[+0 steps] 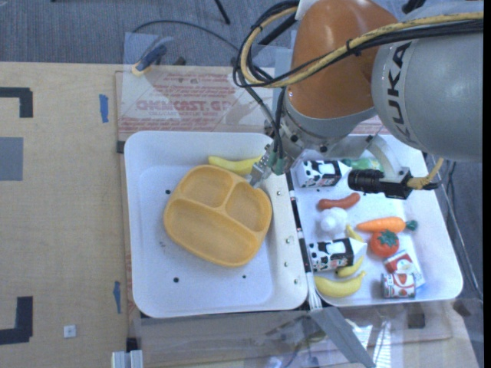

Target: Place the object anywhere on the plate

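An orange divided plate (218, 214) lies in the left bin (146, 267), tilted toward the back right corner. A yellow banana (232, 162) lies on the bin floor just behind the plate's far rim. My gripper (261, 168) hangs under the orange wrist band, low over the banana's right end and right at the plate's back right corner. It looks to be touching or nearly touching the banana. The arm's body hides what lies directly under the wrist.
The right bin (449, 282) holds several toy foods: a cow-patterned carton (321, 173), a red sausage (339, 202), a white ball (333, 221), a carrot (381, 225), a tomato (384, 242), a second banana (340, 282) and a red carton (401, 274). The ridge between the bins (295, 236) runs beside the plate.
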`<state>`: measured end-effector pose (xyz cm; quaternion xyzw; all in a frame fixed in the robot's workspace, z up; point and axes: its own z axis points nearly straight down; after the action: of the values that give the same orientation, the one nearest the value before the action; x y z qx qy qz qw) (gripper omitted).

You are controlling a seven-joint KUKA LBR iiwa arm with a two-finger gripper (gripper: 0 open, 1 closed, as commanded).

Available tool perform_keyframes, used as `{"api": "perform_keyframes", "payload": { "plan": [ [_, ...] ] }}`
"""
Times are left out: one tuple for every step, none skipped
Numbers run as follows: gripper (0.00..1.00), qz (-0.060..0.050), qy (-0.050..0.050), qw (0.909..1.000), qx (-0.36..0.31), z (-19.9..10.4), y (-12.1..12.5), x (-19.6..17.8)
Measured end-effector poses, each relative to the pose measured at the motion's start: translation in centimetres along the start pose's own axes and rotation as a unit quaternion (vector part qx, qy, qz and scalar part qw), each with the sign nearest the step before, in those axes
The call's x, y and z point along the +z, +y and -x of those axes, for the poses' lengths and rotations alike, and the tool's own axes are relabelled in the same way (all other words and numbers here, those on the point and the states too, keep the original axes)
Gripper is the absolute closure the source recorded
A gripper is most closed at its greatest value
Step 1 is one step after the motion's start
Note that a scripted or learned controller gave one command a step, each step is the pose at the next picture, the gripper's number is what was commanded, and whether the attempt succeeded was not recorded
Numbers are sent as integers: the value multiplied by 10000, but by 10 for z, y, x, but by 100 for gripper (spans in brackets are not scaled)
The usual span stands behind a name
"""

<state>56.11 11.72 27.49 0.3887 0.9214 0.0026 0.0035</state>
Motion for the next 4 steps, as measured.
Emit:
{"api": "perform_keyframes", "payload": {
  "plan": [
    [0,0,0,10000,1,0,0,0],
    [100,20,-11,10000,0,1,1,-11],
    [0,19,-11,10000,0,1,1,-11],
    [100,40,-22,10000,-1,2,2,-21]
  ]
}}
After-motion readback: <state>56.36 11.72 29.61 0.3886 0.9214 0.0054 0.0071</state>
